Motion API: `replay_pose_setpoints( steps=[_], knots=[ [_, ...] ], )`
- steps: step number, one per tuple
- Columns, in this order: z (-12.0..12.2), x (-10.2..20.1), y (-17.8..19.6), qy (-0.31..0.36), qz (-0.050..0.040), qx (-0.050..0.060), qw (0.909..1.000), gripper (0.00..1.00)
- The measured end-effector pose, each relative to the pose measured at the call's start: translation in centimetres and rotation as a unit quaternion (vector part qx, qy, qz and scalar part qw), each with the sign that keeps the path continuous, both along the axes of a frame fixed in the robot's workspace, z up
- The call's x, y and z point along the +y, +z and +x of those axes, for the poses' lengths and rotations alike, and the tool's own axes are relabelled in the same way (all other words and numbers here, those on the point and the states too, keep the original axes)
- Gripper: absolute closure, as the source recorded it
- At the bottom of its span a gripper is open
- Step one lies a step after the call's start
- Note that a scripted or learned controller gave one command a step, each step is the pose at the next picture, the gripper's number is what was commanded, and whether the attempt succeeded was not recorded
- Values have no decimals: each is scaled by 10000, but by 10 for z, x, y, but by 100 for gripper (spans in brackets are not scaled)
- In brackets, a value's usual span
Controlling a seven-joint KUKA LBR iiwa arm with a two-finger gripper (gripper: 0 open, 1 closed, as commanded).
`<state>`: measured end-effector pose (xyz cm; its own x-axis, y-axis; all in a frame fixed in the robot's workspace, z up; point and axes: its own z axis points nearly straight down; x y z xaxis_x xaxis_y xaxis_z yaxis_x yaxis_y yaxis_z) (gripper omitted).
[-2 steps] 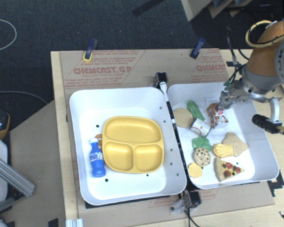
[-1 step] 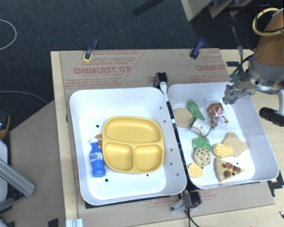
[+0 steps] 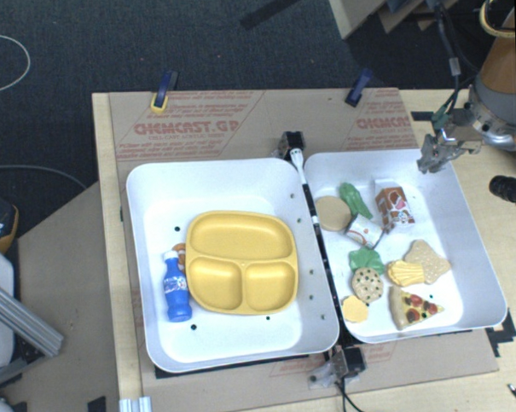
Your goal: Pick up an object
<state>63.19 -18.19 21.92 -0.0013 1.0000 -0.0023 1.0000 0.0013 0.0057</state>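
I take the yellow divided plate (image 3: 242, 261) as my landmark; it sits in the middle of the left bin (image 3: 146, 189), with its single long compartment on the far side and two smaller ones on the near side. Just left of the plate a blue bottle (image 3: 176, 287) with a white label lies against its rim, and a small orange-brown thing (image 3: 180, 249) peeks out beside the plate edge just above the bottle; I cannot tell what it is.

To the right of the plate, past the seam between the bins, the right bin (image 3: 474, 260) holds a scatter of toy food. Nearest the plate are a round tan bread slice (image 3: 332, 213) and a green leafy piece (image 3: 356, 199). Further right stands a small red-brown carton (image 3: 394, 205). Below these I see a chocolate-chip cookie (image 3: 365, 284) under another green piece (image 3: 364, 259), a small yellow disc (image 3: 355, 309), a ridged yellow chip (image 3: 405, 273), a tan cracker (image 3: 428, 259) and a pizza slice (image 3: 414, 307).

Far right of the plate, the gripper (image 3: 433, 156) hangs over the right bin's far right corner, well apart from all the food. I see nothing between its fingers, though I cannot tell how wide they stand.
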Motion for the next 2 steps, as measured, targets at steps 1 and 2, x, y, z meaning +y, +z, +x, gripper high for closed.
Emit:
replay_pose_setpoints(
  steps=[1, 2],
  knots=[
    [-18, 49, 12, 14, 22, 36, 10000, 100],
    [-48, 102, 4, 6, 20, 49, 10000, 100]
  ],
)
